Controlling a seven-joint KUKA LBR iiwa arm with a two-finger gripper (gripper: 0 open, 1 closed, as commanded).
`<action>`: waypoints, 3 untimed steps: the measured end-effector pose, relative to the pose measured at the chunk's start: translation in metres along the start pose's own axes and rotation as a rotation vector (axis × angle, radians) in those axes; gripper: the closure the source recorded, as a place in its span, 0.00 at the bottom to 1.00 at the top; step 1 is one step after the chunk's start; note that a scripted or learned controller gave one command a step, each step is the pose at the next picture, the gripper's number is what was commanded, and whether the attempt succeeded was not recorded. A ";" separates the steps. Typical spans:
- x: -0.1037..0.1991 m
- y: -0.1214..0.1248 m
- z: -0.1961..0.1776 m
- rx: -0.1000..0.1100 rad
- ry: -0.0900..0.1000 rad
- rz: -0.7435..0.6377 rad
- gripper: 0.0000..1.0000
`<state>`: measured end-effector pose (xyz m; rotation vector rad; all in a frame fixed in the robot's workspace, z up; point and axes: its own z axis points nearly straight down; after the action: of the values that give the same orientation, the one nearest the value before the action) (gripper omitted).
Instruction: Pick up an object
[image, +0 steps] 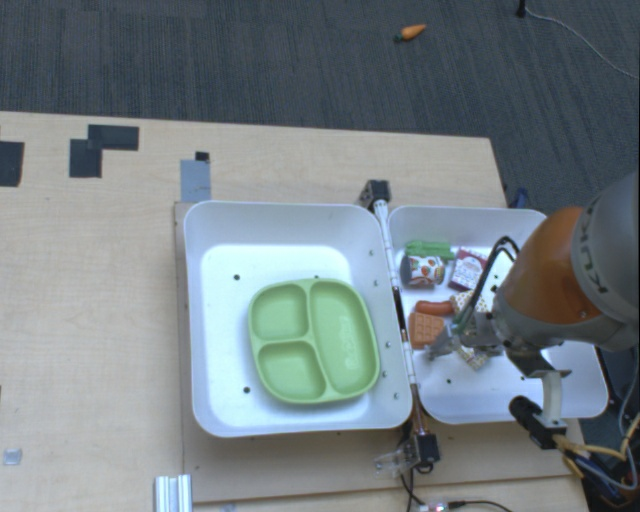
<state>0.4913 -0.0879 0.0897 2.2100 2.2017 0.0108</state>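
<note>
My gripper is down in the right bin, just right of an orange waffle-like piece. A red sausage-shaped item lies right behind that piece. Further back sit a small round container with a brown label, a green packet and a dark pink packet. The grey wrist and the orange band cover the bin's right half. I see nothing lifted off the bin floor.
The left bin holds a light green three-compartment plate. A ridge divides the two bins. A small orange object lies on the dark floor beyond the bench. Cables hang at the bench's front right corner.
</note>
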 end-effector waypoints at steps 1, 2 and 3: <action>0.000 0.003 -0.013 -0.010 -0.002 -0.002 1.00; 0.000 0.003 -0.012 -0.009 -0.002 -0.001 0.00; -0.001 0.005 -0.023 -0.015 -0.004 -0.003 1.00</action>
<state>0.4960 -0.0883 0.1131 2.1965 2.1956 0.0226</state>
